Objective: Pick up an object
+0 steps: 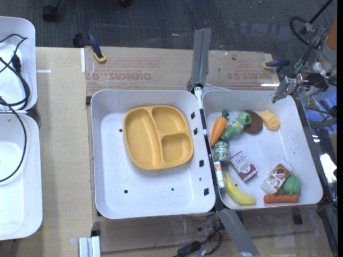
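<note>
The gripper point(286, 87) hangs just past the far right corner of the right shallow white bin point(308, 143), above its rim; whether its fingers are parted or closed I cannot tell, and nothing is seen between them. The nearest candidate is the pale yellow ridged biscuit-like toy point(270, 120), lying in the bin's far right part, a little inward and toward the near edge from the gripper. Just beside it rests a dark brown round piece point(254, 123), touching a green plastic bottle point(236, 126) whose long axis slants toward the divider. An orange toy carrot point(217, 130) lies along that divider edge.
</note>
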